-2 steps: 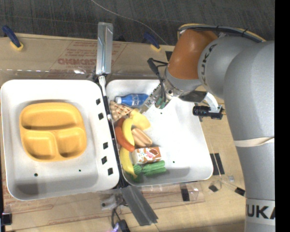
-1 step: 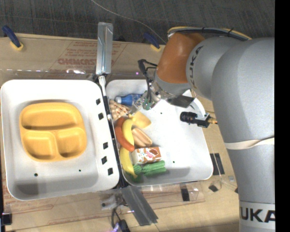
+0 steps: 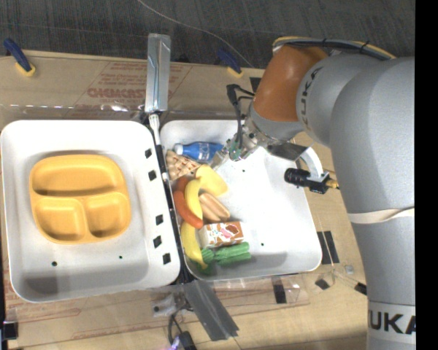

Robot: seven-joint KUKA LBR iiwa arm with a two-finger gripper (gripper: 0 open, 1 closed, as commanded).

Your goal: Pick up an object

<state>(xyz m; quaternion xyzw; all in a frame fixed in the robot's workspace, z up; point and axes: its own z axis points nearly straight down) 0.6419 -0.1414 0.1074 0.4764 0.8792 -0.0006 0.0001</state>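
Note:
The right bin (image 3: 292, 217) holds a heap of toy food along its left wall: a blue bottle (image 3: 199, 150), a waffle cone (image 3: 181, 165), a yellow banana (image 3: 204, 184), a hot dog (image 3: 214, 208), a red piece (image 3: 184, 206), a small printed carton (image 3: 225, 233) and a green piece (image 3: 228, 254). My gripper (image 3: 237, 150) hangs at the back of this bin, just right of the blue bottle and above the banana's tip. Nothing shows between its tips.
The left bin (image 3: 14, 217) holds a yellow divided tray (image 3: 80, 197). The grey arm with its orange band (image 3: 285, 86) covers the right bin's back right corner. A metal divider (image 3: 157, 71) stands between the bins at the back.

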